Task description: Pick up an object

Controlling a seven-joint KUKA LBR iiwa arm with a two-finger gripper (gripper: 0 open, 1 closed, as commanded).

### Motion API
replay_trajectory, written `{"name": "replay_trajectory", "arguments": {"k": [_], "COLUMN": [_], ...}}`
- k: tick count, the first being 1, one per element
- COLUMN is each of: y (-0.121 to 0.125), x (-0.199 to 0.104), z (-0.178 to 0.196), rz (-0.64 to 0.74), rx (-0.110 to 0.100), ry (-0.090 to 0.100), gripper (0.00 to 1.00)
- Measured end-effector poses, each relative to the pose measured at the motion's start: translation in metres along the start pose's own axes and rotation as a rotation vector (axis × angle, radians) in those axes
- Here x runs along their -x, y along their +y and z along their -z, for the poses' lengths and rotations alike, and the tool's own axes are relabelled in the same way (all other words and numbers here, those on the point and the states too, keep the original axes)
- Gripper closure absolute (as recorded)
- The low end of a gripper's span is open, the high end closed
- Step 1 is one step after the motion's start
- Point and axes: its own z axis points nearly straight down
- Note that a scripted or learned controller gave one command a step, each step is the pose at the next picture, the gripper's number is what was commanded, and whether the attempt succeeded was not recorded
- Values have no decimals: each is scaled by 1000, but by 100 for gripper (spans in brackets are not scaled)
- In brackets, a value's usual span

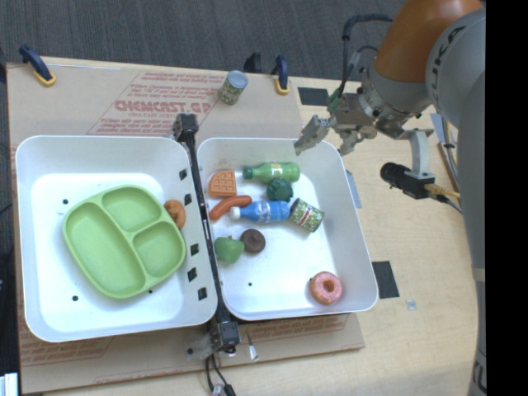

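grey arm with orange band reaching in from the right, above the far right corner of the right bin. two shallow white bins side by side: left bin, right bin. green divided tray lying in the left bin, tilted a little on the floor of it; small orange-brown ring-shaped piece just beside its right edge, against the bin's right wall.

gripper hanging over the far right rim of the right bin, fingers spread apart, nothing between them.

in the right bin, clustered toward the far left half: green bottle lying on its side, blue-labelled bottle lying below it, dark green lump between the two. small can on its side, touching the blue bottle's right end. waffle piece and red sausage near the left wall. green pear-like fruit beside a brown doughnut. pink doughnut alone near the near right corner, well apart from the rest.

another can outside the bins, on the board beyond them.
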Motion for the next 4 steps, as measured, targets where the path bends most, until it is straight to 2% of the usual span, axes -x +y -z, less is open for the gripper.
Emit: {"name": "replay_trajectory", "arguments": {"k": [1, 2, 3, 4], "y": [-89, -101, -117, -116], "x": [-19, -34, -8, -5], "z": [-104, -167, -171, -160], "rz": [2, 1, 7, 12], "rx": [-2, 14, 25, 31], "ry": [1, 2, 6, -2], "gripper": [0, 0, 0, 100]}}
